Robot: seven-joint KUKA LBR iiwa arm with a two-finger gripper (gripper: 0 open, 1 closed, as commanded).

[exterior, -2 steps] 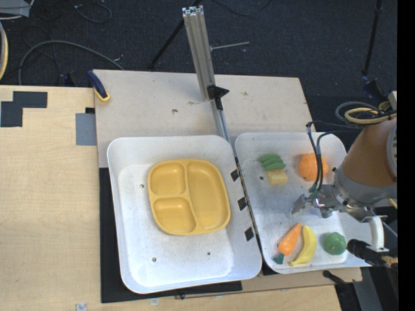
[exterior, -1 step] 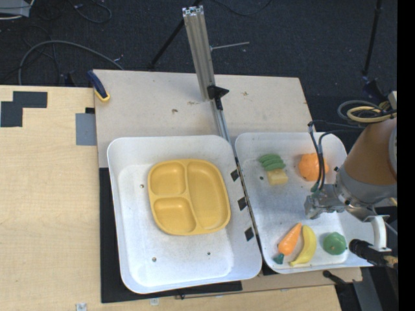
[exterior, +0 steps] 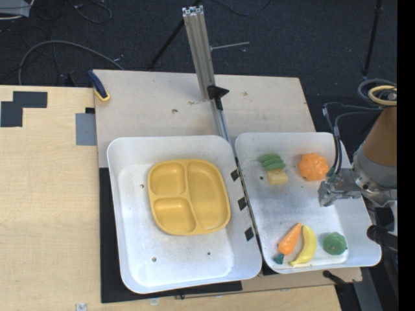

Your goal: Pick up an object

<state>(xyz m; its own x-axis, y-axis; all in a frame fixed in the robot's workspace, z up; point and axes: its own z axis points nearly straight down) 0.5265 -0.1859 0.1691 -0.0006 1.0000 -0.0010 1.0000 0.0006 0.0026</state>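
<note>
I've got the end effector (exterior: 332,193) over the right bin's (exterior: 363,254) right edge, just beside the orange (exterior: 313,166). Can't tell how open it is, nothing visibly gripped.

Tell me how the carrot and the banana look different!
The carrot is orange with a bit of green at its lower tip, while the banana is all yellow. The carrot is straight and tapers, but the banana curves. The carrot lies to the banana's left in the picture. Both are toy foods lying side by side, touching, near the front of the right bin.
</note>
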